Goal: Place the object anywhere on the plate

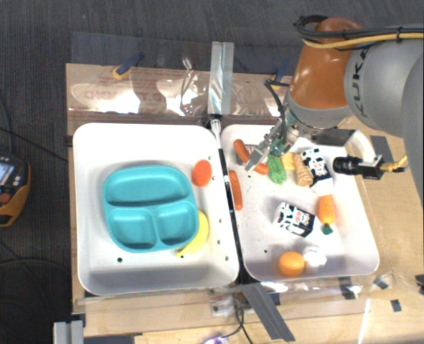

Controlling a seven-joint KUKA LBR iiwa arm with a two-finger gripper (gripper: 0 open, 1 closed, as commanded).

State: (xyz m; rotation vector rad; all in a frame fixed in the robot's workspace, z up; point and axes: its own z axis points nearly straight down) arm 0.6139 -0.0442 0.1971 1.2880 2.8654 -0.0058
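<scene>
A teal plate (151, 206) with three compartments lies in the left bin (90, 264). Beside its upper right corner sits a small orange object (201, 172), and a yellow banana (199, 235) pokes out from under its lower right corner. My gripper (262, 155) hangs low over the upper left of the right bin (362, 256). It is just right of a red sausage (239, 149) and just left of a green vegetable (276, 169). Nothing is visibly held in it.
The right bin also holds an orange carrot (234, 190) along its left wall, a bread piece (291, 163), two cow-patterned cartons (313, 165) (295, 219), a second carrot (327, 210), an orange (292, 264) and a small white item (314, 255). The arm covers the bin's upper right.
</scene>
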